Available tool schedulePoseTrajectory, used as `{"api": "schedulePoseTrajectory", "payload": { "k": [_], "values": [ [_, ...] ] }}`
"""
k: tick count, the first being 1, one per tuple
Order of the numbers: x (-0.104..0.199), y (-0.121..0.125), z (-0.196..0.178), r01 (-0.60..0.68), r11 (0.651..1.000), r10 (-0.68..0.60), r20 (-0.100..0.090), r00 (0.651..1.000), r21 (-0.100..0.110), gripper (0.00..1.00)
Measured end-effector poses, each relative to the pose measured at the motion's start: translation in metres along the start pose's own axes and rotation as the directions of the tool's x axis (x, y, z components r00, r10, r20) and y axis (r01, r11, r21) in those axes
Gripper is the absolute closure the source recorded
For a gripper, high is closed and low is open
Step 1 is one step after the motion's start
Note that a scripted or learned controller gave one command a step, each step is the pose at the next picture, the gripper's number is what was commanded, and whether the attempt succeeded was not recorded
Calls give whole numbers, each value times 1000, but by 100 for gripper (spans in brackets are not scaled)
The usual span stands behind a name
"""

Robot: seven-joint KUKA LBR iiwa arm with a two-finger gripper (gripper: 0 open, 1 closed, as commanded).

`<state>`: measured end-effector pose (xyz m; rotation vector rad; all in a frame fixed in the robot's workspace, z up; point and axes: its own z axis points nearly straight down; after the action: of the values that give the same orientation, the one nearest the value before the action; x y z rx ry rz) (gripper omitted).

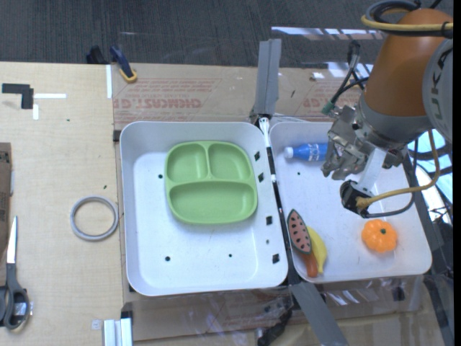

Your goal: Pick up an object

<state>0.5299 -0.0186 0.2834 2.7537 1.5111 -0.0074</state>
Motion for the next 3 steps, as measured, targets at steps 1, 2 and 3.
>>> {"api": "schedulePoseTrajectory", "payload": {
  "k": [1,2,3],
  "values": [
    [3,-27,41,367,930,-367,-1,930,3,100],
    [-68,10,31,157,988,-157,-1,988,1,100],
    [-28,-29,95,381,925,-381,-2,925,3,100]
  ]
}}
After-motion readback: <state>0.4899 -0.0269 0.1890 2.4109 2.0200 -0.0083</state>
